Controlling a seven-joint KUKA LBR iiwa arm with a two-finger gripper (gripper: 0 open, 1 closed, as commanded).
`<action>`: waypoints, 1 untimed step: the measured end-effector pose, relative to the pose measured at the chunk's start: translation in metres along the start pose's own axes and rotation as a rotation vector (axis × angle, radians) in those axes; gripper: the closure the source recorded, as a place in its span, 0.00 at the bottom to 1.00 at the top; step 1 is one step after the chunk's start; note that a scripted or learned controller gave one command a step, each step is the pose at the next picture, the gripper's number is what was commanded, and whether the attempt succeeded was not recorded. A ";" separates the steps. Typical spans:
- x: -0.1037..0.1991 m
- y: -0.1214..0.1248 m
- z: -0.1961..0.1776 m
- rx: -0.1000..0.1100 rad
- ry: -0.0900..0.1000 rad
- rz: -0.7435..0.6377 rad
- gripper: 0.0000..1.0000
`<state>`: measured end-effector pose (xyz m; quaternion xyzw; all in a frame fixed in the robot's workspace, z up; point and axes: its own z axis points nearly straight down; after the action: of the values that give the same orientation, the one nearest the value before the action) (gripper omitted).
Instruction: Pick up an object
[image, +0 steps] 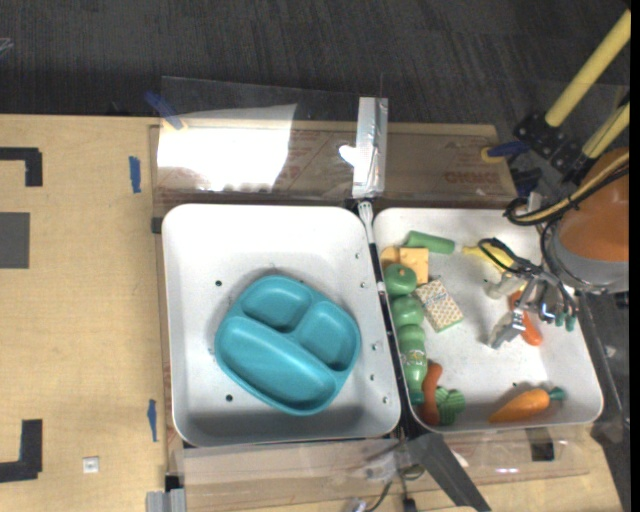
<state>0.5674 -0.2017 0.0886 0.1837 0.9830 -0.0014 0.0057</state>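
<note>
Cardboard-topped bench, two white bins. Gripper (512, 325) is low in the right bin (470, 375) at right of frame; whether it is gripping anything cannot be told. Beside it sits a small orange piece (531, 335), a toy carrot (522, 403) below. Judged as the reach-and-grasp step; next calls for closing on one item, then lifting. Left bin (190, 250) holds a teal tray (288, 343).

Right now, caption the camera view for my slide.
Hand low in the right bin beside toy food; teal divided plate in the left bin.
</note>
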 end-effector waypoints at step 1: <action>0.004 0.103 -0.001 -0.006 0.001 0.178 0.00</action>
<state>0.6009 -0.1043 0.0892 0.2702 0.9628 0.0021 0.0060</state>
